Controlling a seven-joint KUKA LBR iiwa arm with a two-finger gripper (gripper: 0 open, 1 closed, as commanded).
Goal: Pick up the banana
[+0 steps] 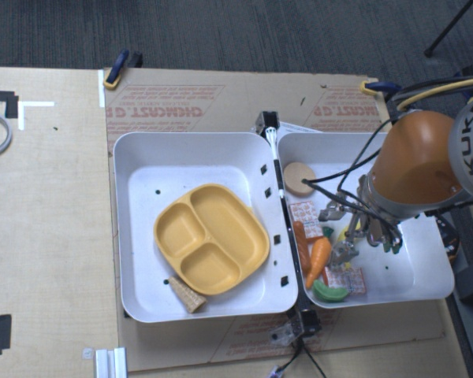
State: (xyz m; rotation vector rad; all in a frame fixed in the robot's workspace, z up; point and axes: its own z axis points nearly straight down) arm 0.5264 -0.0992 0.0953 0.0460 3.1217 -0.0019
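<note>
Banana (350,227) barely shows under end effector (353,241); one carrot (318,258), one plate (211,239).

Yellow divided plate (212,239); white bins (134,235); orange carrot (318,258); green item (329,292); tan disc (299,178); brown wedge (187,294); orange arm band (414,156).

Yellow divided plate (211,239) in left bin (134,211); carrot (318,260), green item (329,292) in right bin (426,286).
</note>
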